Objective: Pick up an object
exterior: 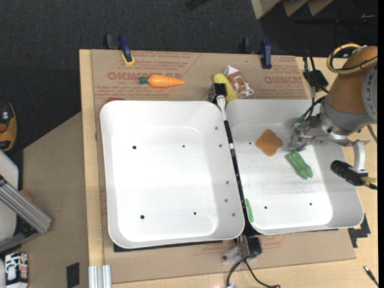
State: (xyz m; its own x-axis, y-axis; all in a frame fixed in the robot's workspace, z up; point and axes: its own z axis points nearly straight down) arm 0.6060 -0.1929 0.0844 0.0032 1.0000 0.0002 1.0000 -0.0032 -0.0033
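1. Where the tabletop (90, 161) begins at the left, a brown board lies under both bins, and its far edge is held by two blue clamps, the left clamp (125, 50) near the corner.
2. A toy carrot (162, 81) lies on the board just behind the left bin (120, 161), its tip pointing right.
3. The left bin is a shallow white tray with a few small dark dots on its floor.
4. Behind the seam where the two bins meet, a yellow item (221, 80) and a small brown-and-white packet (240, 85) lie together on the board, the packet just right of the yellow one.
5. The right clamp (265, 54) stands on the far edge, beyond the packet.
6. A thin green sliver (248, 210) rests near the front of the right bin (282, 215), close to the seam.
7. In the right bin, a tan, roughly square block (268, 142) lies on the floor toward the back.
8. A green object (299, 164) lies at a slant just right of the block, apart from it.
9. The claw (298, 138) hangs low over the right bin, between the block and the green object's upper end; it grips nothing visible, and whether it stands open or closed I cannot tell.
10. The arm (351, 95) enters from the right, its orange band above the grey wrist.
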